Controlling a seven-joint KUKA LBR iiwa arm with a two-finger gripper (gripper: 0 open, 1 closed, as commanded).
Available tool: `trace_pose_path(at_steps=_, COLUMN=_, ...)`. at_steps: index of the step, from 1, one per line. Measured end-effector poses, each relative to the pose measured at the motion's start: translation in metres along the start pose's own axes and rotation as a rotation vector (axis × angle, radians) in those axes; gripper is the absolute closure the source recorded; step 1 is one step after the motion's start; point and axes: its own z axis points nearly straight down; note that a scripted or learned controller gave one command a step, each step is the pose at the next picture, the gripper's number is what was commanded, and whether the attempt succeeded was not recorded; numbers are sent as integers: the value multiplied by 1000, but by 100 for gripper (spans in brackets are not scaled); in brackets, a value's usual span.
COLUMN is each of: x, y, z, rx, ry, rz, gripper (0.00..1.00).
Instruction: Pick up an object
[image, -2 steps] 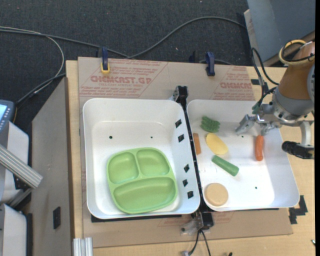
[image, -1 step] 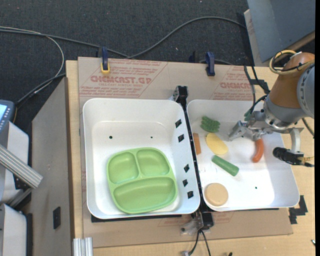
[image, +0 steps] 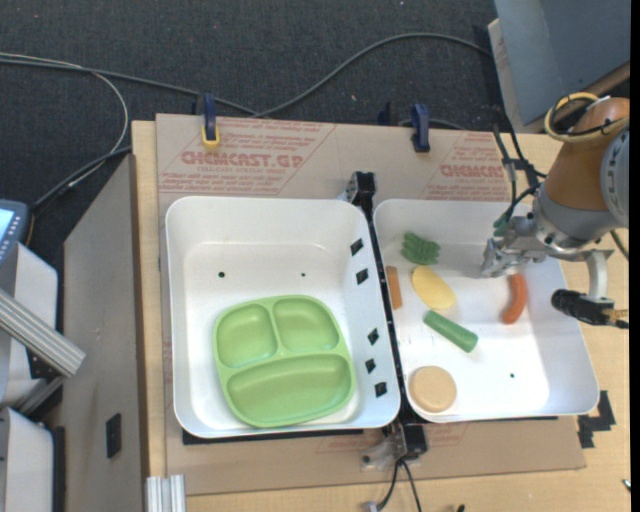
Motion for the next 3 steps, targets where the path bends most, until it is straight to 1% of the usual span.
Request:
trace_pose_path(at_steps=1, x=0, y=-4, z=-63, rx=-5, ry=-5, rz=3, gripper=100)
trace_pose_path(at_steps=3, x=-4, y=2, z=-152, rx=-6, ry=-5, rz=2, gripper=100)
